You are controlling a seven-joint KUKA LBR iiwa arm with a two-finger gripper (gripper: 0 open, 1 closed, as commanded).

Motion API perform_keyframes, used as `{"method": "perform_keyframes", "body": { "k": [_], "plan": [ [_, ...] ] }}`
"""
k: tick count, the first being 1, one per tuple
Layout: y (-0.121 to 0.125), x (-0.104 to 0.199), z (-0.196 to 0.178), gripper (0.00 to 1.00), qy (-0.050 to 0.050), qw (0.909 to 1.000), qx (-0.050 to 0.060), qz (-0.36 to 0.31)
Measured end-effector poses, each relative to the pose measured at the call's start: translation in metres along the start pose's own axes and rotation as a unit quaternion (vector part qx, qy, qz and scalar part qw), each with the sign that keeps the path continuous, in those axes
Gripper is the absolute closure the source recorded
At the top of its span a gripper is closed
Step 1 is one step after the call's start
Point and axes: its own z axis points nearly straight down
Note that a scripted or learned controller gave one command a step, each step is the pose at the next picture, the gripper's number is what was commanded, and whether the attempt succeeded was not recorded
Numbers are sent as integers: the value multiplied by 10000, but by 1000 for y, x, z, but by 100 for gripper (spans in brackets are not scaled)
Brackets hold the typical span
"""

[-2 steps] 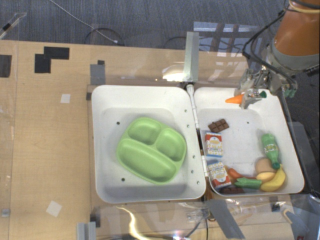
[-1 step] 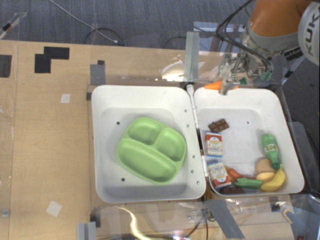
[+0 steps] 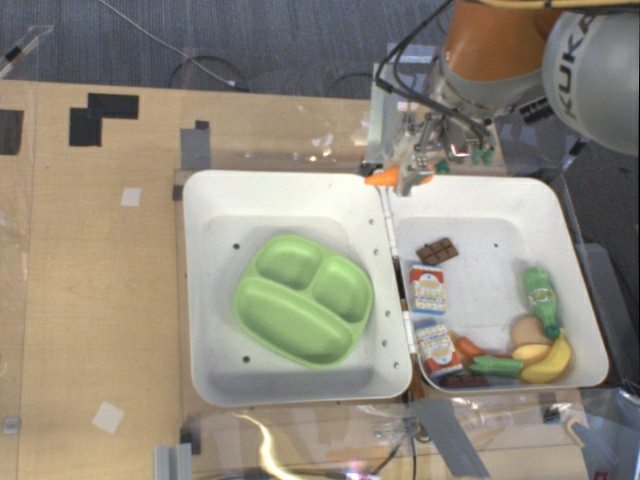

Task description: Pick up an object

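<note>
**A:** Jaws first. Open or closed?

**B:** I cannot tell. The gripper [image 3: 415, 172] hangs over the rear rim where the two bins meet, and its tip is a tangle of metal from up here.

**A:** There's a small orange piece [image 3: 383, 177] right there.

**B:** Just at the gripper's 9 o'clock side, on the rim line. Whether it's gripped, resting on the rim or part of the hardware, I can't call it.

**A:** So where's the pickable stuff?

**B:** In the right bin [image 3: 500, 203], mostly toward 5 o'clock: banana [image 3: 548, 360], green bottle [image 3: 540, 298], a tan round item [image 3: 530, 330]. Along the 9 o'clock wall, a chocolate bar [image 3: 436, 251] and a small carton [image 3: 428, 290]. All well apart from the gripper.

**A:** And the left bin [image 3: 215, 268]?

**B:** A green divided plate [image 3: 303, 298], dead centre.

**A:** Progress?

**B:** I'd judge no confirmed pick. Unless that orange piece is in hand, the whole job remains: descend, close, lift.
</note>
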Motion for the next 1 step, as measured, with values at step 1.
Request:
{"method": "perform_keyframes", "body": {
  "k": [1],
  "plan": [
    [94, 23, 4, 100, 5, 9995, -13, 307]
  ]
}}
